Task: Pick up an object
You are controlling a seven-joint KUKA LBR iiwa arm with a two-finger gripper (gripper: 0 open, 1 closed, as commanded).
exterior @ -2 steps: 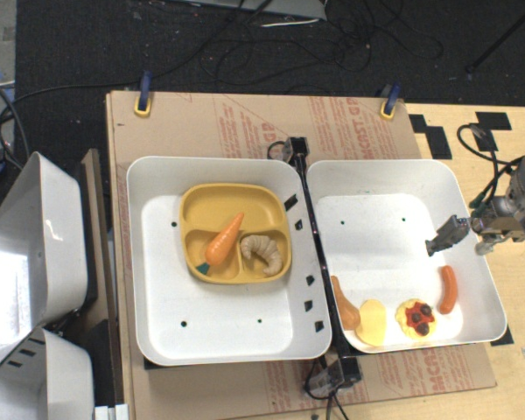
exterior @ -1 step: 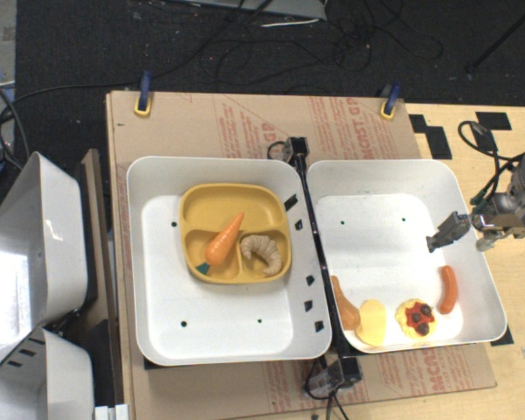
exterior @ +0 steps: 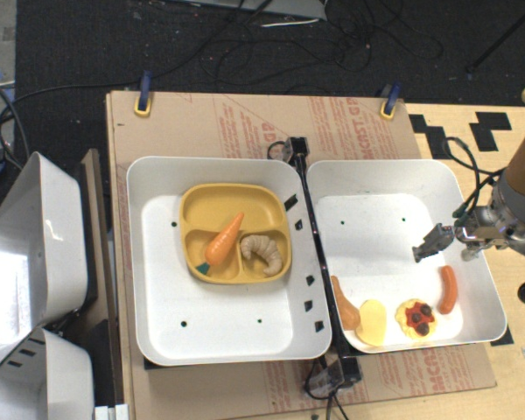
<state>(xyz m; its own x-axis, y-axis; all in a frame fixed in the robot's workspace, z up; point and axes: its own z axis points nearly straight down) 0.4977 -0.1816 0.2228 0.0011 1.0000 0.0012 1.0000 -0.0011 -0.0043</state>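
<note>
You see the gripper [exterior: 434, 241] hovering at the right of the frame over the right bin [exterior: 376, 186]; whether its claw is open, you cannot tell. Below it lies a smooth orange-red sausage [exterior: 448, 289], long axis nearly vertical in frame.

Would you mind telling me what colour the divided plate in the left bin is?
The divided plate is yellow, seen clearly in the camera view.
</note>
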